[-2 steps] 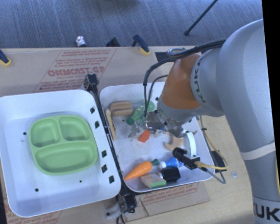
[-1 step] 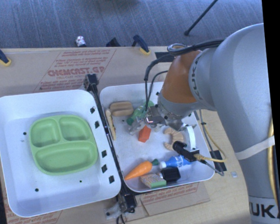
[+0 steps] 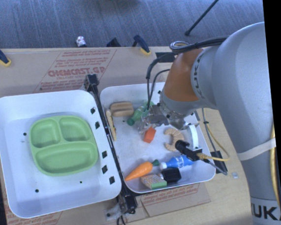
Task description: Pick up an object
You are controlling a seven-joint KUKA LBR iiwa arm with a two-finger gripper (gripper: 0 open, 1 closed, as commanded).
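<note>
The arm comes in from the right of the frame and its pincer (image 3: pixel 153 119) hangs low in the upper middle of the right bin (image 3: pixel 124 178). The wrist covers the tips, so I cannot tell whether it is released or clenched, and nothing can be seen held in it.

The likeliest thing to pick is the small orange piece (image 3: pixel 149 135), lying on the bin floor just below and left of the pincer, close to it but seemingly apart. It looks like a light, hard plastic toy, smooth and probably a bit slippery, not fragile. Its short blocky form suggests a grip across the narrow sides, near the middle.

Just left of the pincer is a green toy (image 3: pixel 135 116), and further left a tan bun-shaped piece (image 3: pixel 121 109), both light by the look of them. A pale curved piece (image 3: pixel 173 139) lies at centre right. Along the lower edge of the bin lie a toy carrot (image 3: pixel 140 170), tapered and so likely to slide out of a grip near the tip, a blue and white bottle (image 3: pixel 178 162), rounded and liable to roll, a dark block (image 3: pixel 172 175) and a flat green and brown piece (image 3: pixel 154 182).

By count: two white bins, with one green divided plate (image 3: pixel 63 144) in the left bin (image 3: pixel 8 147), and about eight small toys in the right, one of each kind.
</note>
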